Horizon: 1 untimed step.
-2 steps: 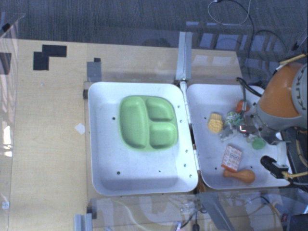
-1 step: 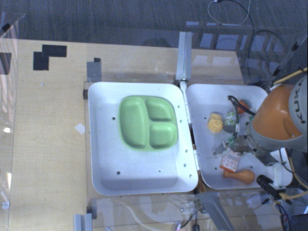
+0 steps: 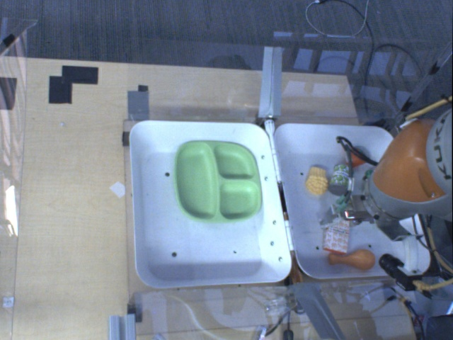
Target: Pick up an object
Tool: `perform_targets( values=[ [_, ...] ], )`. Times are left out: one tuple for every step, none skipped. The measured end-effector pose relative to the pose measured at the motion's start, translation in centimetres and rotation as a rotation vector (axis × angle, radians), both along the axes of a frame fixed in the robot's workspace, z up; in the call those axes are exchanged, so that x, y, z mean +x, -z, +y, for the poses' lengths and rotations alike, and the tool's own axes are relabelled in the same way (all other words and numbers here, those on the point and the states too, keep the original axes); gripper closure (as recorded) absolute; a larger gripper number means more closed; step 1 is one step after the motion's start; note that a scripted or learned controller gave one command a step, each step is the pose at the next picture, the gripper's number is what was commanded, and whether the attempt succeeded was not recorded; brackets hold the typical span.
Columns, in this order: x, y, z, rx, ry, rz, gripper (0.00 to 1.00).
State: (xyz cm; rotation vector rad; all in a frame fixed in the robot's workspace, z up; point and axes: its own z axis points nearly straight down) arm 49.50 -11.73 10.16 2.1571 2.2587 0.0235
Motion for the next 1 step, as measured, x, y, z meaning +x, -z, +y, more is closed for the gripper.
perform_targets(
  values=[
    [2.77,-8.37,8.65,0.002,0.03,0.018,1.0]
  ],
)
